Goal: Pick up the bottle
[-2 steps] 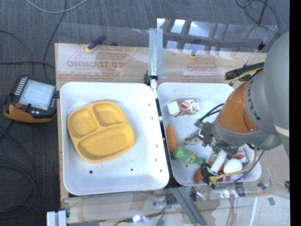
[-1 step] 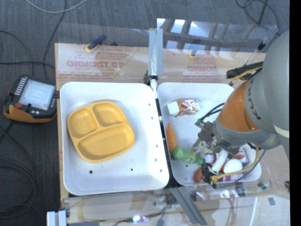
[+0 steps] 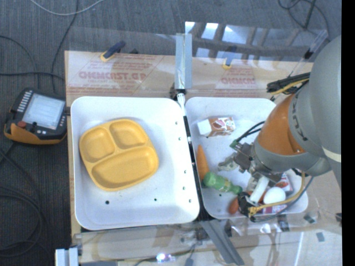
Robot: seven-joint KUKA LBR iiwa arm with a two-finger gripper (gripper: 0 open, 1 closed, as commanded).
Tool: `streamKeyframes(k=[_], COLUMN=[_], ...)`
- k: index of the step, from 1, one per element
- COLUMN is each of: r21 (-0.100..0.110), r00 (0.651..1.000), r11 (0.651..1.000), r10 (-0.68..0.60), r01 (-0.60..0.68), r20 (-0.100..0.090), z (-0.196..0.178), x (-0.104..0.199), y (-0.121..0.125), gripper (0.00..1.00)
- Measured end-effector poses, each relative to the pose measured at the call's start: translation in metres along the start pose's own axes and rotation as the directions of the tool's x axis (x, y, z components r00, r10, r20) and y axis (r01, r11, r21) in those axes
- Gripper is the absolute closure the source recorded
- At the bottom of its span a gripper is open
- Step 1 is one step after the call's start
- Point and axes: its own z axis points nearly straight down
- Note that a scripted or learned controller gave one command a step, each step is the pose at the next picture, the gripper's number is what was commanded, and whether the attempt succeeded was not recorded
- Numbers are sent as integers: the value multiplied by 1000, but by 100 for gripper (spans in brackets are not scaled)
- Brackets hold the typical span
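Left bin (image 3: pixel 89 204): one divided tray (image 3: pixel 118 153) lying near its middle. Right bin (image 3: pixel 194 121): carton (image 3: pixel 217 126) toward the far side, carrot (image 3: pixel 203 162) along the left wall, bottle (image 3: pixel 221 182) just right of the carrot's near end, egg (image 3: pixel 274 195) at the near right.

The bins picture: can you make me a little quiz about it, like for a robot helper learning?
1. True or false: the yellow tray lies in the left bin.
2. Which lies closest to the green bottle? A) carrot B) snack pack C) handheld controller
3. Fill in: the claw is over the ____ bin.

Key: 1 true. 2 A. 3 right.
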Motion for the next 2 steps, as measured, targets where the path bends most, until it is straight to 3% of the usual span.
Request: streamKeyframes(k=[1, 2], r21=[9, 9], r00=[1000, 1000], r11=[1000, 1000], r10=[-2, -2], r01=[2, 2], r20=[1, 1], z=[-5, -5], x=[1, 1], y=[-1, -1], gripper=[100, 0])
